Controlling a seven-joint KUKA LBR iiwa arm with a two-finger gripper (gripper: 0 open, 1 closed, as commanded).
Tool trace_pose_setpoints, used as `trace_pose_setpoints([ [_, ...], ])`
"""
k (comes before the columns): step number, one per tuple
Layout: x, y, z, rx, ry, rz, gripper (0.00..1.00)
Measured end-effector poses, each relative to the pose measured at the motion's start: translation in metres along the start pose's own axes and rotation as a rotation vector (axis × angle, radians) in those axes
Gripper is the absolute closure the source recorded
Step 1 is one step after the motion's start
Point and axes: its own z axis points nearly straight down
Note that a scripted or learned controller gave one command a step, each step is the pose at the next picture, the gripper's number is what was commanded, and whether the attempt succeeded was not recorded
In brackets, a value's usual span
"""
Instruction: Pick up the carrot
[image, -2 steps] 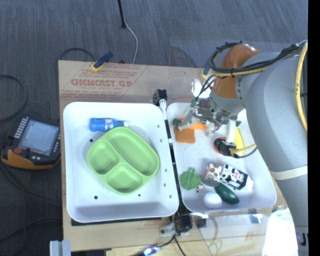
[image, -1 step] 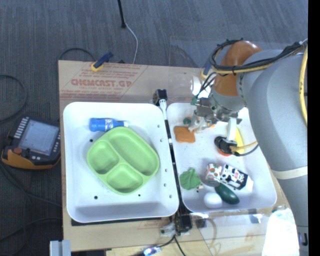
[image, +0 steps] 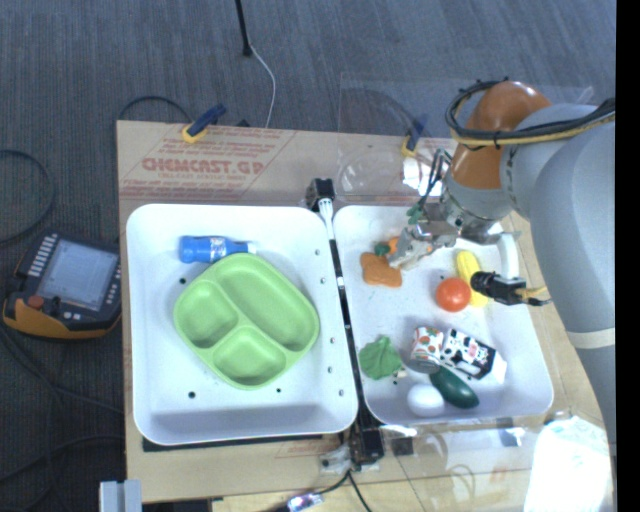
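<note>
On a grey carpet floor stands a cardboard-covered bench with two white bins. The carrot lies in the upper left part of the right bin, near the divider. The gripper hangs just beside it, on its right, maybe touching; whether its jaws are open or closed I cannot tell. The step seems to be the final approach. Next, the gripper must settle over the carrot and close around it.
</note>
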Motion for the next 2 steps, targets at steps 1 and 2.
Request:
trace_pose_setpoints([
  [1, -0.002, -0.001, 0.001, 0.003, -0.004, 0.006, 0.0],
  [2, -0.047, 0.0, -0.001, -0.018, 0.008, 0.157, 0.0],
])
